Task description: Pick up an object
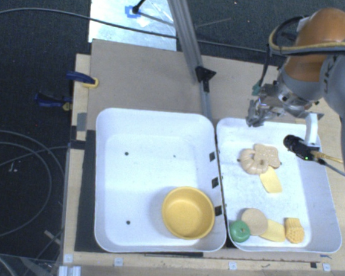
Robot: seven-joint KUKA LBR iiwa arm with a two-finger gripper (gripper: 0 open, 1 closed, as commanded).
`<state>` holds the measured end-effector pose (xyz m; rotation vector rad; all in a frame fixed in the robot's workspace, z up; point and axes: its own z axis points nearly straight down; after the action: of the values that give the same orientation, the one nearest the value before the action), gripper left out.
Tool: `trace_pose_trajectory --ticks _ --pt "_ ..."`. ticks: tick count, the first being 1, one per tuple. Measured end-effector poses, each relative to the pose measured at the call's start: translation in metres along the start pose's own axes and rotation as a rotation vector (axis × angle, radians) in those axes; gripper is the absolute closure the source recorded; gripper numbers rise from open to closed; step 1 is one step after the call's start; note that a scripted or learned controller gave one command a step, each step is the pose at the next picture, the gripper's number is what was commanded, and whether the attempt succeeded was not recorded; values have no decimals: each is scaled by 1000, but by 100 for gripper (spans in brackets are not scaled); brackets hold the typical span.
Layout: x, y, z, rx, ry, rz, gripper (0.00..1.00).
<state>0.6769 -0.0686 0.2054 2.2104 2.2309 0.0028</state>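
My gripper (256, 117) hangs over the far edge of the right bin (320, 206), fingers pointing down, with nothing visibly between them. Below it in that bin lie a beige pretzel-shaped piece (258, 158) and a pale yellow wedge (271, 181). Near the bin's front edge sit a green ball (239, 232), a tan round disc (254, 220), a yellow slice (274, 233) and a ridged orange-yellow piece (294, 230). A yellow bowl (188, 212) rests in the left bin (134, 161) at its front right.
A grey pole (190, 45) slants from the top down to the gap between the bins. A black part with a white bracket (302, 144) overhangs the right bin's far right rim. Blue clamps (65, 90) sit at the bench's left edge.
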Motion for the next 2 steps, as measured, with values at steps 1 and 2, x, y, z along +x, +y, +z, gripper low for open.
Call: trace_pose_trajectory --ticks 1,2 --pt "52 -13 5 2 0 0 100" --pt "108 -28 6 2 1 -1 100"
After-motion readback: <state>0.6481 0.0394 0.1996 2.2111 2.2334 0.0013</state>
